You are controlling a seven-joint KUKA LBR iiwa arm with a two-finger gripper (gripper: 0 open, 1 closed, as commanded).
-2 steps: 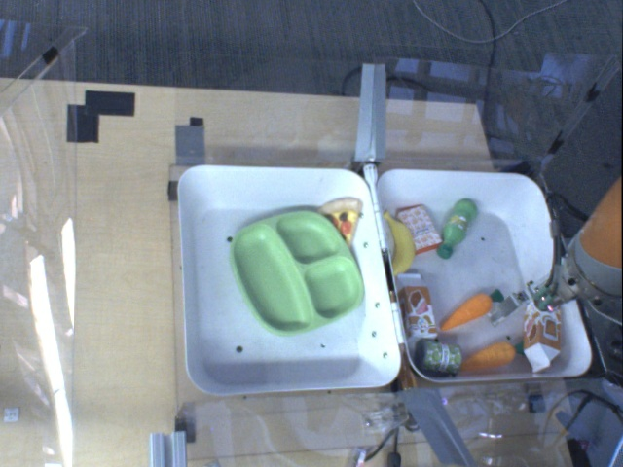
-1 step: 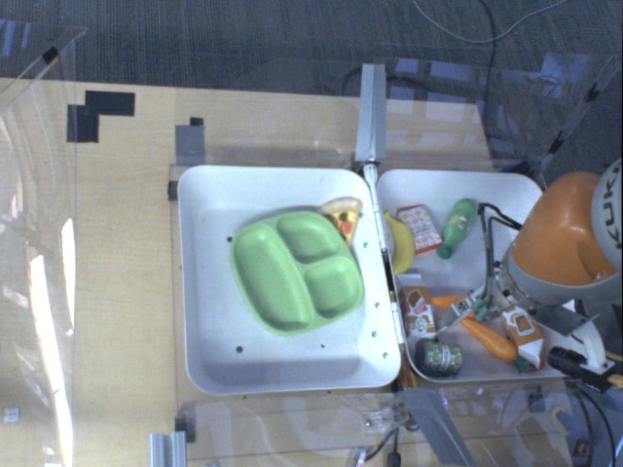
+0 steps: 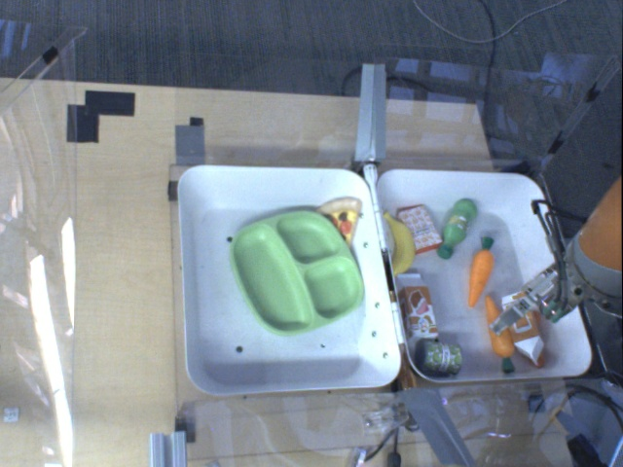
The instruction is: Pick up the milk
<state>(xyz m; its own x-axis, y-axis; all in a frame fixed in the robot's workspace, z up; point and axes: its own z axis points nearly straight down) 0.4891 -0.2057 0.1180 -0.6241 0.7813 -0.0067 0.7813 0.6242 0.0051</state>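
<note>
A small brown and white carton point(image 3: 417, 309), which looks like the milk, lies along the left wall of the right bin point(image 3: 506, 185). A red and white carton point(image 3: 419, 227) lies further back beside a banana point(image 3: 397, 243). My gripper point(image 3: 526, 306) hangs over the bin's front right part, well to the right of both cartons. It is just above an orange carrot point(image 3: 499, 334) and a white and orange wedge-shaped carton point(image 3: 531, 346). Nothing is visibly held.
The right bin also holds a green bottle point(image 3: 458, 224), a second carrot point(image 3: 480, 272) and a dark can point(image 3: 443, 358) at the front. In the left bin point(image 3: 209, 358) sit a green divided plate point(image 3: 297, 270) and a pizza slice point(image 3: 343, 212).
</note>
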